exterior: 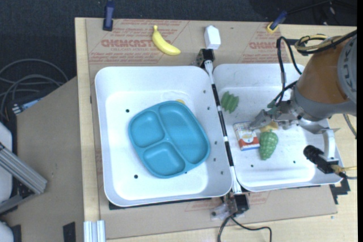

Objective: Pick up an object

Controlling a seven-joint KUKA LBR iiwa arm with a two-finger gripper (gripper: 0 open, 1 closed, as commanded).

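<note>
The gripper [266,121] is low in the right bin [295,175], sitting right over a small cluster of stuff, and honestly I can't tell from this angle how it's set.

Closest candidates: a small red-and-white packet [247,139] just below and slightly left of the gripper, and a bumpy green toy vegetable [268,144] right under it, touching the packet. Another green leafy piece [229,102] sits up and to the left of the gripper, near the bin's left wall.

My guess on handling: the green one looks like light hollow plastic, stiff enough, knobbly so not too slippery. I'd pinch it across its narrow middle. The packet looks flat and light, probably harder to get under, and it could slide on the smooth bin floor. Since they touch, grabbing one may nudge the other.

Way off to the left of the gripper, the other bin [113,93] holds a blue divided plate [167,139], and a toy banana [164,42] lies on the bench beyond it.
</note>
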